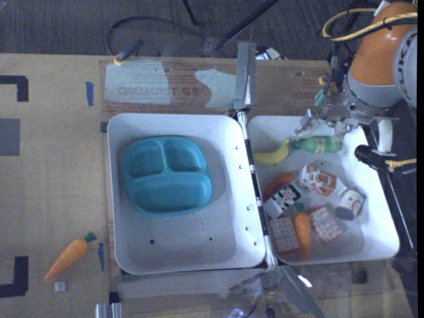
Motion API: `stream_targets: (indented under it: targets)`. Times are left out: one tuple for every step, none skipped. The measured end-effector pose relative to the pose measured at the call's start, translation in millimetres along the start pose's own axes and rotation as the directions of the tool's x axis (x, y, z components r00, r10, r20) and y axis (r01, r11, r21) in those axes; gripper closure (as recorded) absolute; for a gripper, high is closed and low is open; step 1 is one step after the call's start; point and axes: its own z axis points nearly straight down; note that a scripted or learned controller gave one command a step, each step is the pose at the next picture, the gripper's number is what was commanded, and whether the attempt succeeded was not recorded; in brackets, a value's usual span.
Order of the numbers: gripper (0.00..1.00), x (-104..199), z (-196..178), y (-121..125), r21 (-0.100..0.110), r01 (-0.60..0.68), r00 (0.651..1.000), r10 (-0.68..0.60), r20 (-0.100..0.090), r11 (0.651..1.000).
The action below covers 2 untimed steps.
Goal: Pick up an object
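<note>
A toy carrot [66, 258] lies on the bench, a teal tray [167, 175] fills the left bin [126, 128], and over the right bin's [381, 237] cluttered toys the gripper [322, 126] hovers above a green bottle [317, 145], its grip unreadable.

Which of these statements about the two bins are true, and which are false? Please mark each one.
1. A teal tray lies in the left bin. True.
2. The banana lies in the left bin. False: it lies in the right bin, near its far left corner.
3. One carrot lies on the bench, outside both bins. True.
4. The hand hangs over the teal tray. False: it is over the far part of the right bin, near a green item.
</note>
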Motion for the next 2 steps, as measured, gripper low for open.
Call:
stream_targets:
  targets:
    - [0.0,28.9,103.3,8.8,-0.003,0.162,0.987,-0.162,0.0,0.987]
    - [1.0,28.6,91.8,10.2,-0.007,0.161,0.987,-0.161,0.001,0.987]
